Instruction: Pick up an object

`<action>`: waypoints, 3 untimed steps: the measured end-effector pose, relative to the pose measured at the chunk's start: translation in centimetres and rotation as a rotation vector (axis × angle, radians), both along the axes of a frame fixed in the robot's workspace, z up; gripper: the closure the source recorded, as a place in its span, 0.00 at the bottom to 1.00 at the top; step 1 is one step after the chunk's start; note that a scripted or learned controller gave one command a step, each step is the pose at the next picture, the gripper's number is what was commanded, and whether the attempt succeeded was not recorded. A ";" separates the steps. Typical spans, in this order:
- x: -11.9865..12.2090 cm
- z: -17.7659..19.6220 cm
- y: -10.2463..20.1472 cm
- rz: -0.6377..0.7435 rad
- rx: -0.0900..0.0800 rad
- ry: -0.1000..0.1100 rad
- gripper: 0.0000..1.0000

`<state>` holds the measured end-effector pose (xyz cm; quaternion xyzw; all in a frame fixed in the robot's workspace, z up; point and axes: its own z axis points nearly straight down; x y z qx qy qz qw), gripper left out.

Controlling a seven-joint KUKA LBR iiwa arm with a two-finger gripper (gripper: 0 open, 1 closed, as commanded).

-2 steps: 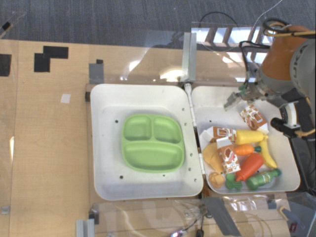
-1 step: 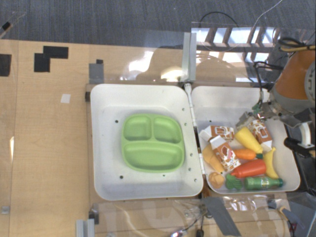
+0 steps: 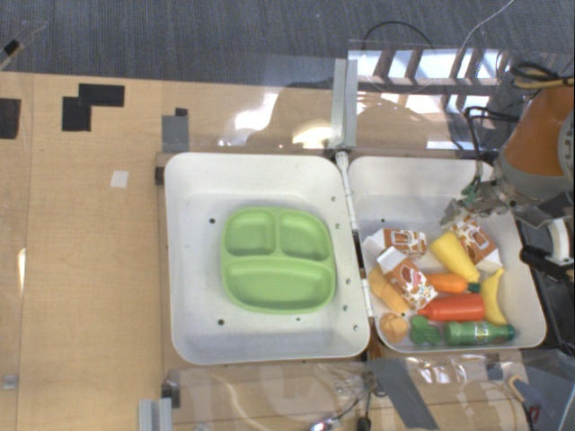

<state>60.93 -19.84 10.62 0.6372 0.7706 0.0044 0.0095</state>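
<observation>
Gripper [image 3: 464, 206] poised over the toys of the right bin [image 3: 395, 180]; nothing is seen to be held.

Whether the jaws are released or clenched cannot be told, and no object is seen between them. Just below them a small brown-and-white carton [image 3: 474, 240] and a yellow corn-like piece [image 3: 453, 255] are found; a little further off lie a second carton [image 3: 405, 240], a carrot [image 3: 448, 284], a banana [image 3: 493, 295] and a red pepper-like piece [image 3: 451, 309]; furthest, along the bin's front edge, a green bottle [image 3: 477, 333] is seen. Well apart, in the left bin [image 3: 189, 241], a green divided tray [image 3: 277, 260] is set. The approach step is judged to be in hand: one item must be chosen, the jaws lowered astride it and closed.
</observation>
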 end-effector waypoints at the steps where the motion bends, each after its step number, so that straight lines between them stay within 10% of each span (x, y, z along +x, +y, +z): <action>1: 3.2 9.6 4.6 0.049 0.004 0.013 1.00; 2: 5.4 18.8 7.4 -0.269 0.007 0.014 1.00; 3: 6.0 14.1 12.4 -0.094 0.006 0.016 1.00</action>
